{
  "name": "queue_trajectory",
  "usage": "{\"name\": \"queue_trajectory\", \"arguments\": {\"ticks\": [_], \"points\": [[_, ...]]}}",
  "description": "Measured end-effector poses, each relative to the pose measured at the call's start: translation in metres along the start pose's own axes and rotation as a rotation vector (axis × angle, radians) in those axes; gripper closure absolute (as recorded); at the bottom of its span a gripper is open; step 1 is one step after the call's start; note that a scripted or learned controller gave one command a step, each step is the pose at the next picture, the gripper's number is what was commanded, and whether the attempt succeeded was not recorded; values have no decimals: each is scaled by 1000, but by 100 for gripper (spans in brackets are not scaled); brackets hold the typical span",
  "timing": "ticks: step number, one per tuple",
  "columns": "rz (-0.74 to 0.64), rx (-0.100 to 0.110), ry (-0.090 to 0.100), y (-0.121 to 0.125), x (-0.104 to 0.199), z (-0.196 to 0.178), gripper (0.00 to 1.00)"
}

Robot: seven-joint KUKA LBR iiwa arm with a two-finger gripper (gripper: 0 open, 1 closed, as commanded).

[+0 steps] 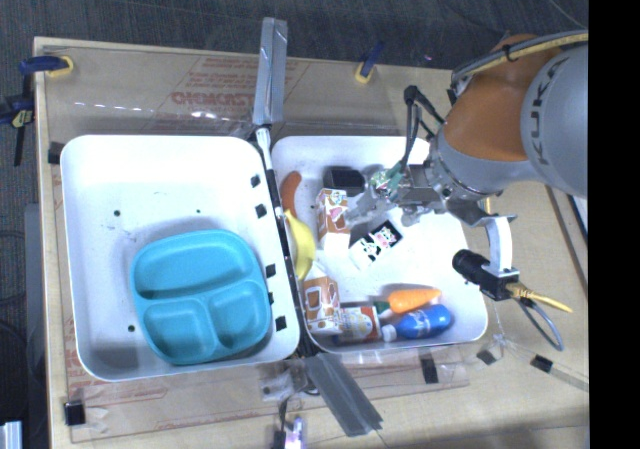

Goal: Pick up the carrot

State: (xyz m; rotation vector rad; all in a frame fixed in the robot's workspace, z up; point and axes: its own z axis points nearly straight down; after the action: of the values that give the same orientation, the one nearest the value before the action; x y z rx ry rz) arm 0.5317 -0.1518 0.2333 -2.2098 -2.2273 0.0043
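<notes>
carrot lies near front wall of right bin, just above blue bottle. pincer over bin centre by a black/white card; finger state: can't tell. "kuka" partly readable on arm. counter print unreadable.

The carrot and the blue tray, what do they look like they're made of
The carrot looks like moulded plastic, probably a toy: even orange, smooth, slightly shiny. The blue tray looks like hard plastic with a matte-to-satin finish: one uniform colour, rounded moulded compartments, soft highlights. Neither can be confirmed by sight alone.
</notes>
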Motion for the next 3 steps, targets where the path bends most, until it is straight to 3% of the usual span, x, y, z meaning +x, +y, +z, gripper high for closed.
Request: {"name": "queue_trajectory", "arguments": {"ticks": [1, 2, 3], "points": [[37, -1, -1, -48, -44, 49, 0], [-182, -1, 1, -26, -39, 90, 0], [-183, -5, -2, -55, -58, 8, 0]]}}
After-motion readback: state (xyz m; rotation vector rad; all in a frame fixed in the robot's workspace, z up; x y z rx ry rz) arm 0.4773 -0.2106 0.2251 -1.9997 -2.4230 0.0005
